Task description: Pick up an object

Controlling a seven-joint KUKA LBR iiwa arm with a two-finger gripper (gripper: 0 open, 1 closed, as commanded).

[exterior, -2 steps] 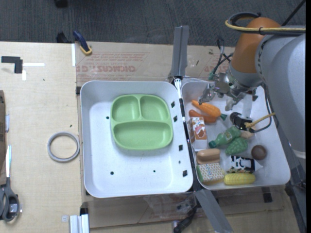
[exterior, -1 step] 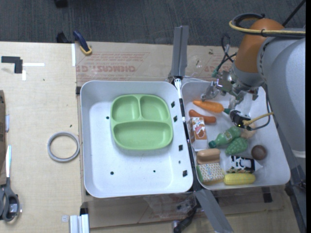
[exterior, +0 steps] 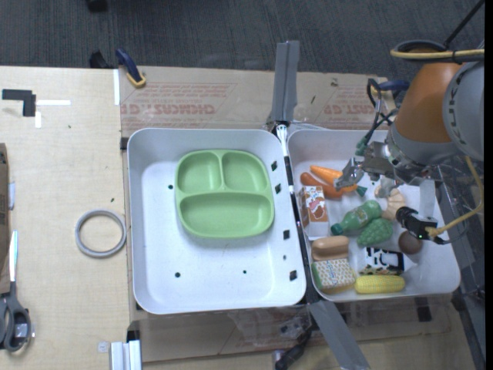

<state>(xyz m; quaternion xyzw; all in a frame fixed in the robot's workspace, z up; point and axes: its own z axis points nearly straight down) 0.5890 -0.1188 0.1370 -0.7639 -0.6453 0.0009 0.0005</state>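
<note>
The grey arm with its orange band [exterior: 431,102] reaches in from the right over the right white bin [exterior: 447,272], and its gripper [exterior: 356,177] hangs low at the far end of that bin, just beside the orange plastic carrots [exterior: 323,177]. Whether the fingers are released or clenched I cannot tell; they look dark and blurred. Nearer lie a green toy bottle [exterior: 356,218], a bun [exterior: 330,246] and a yellow corn cob [exterior: 379,284]. The left white bin [exterior: 146,268] holds a green divided plate [exterior: 225,193].
</note>
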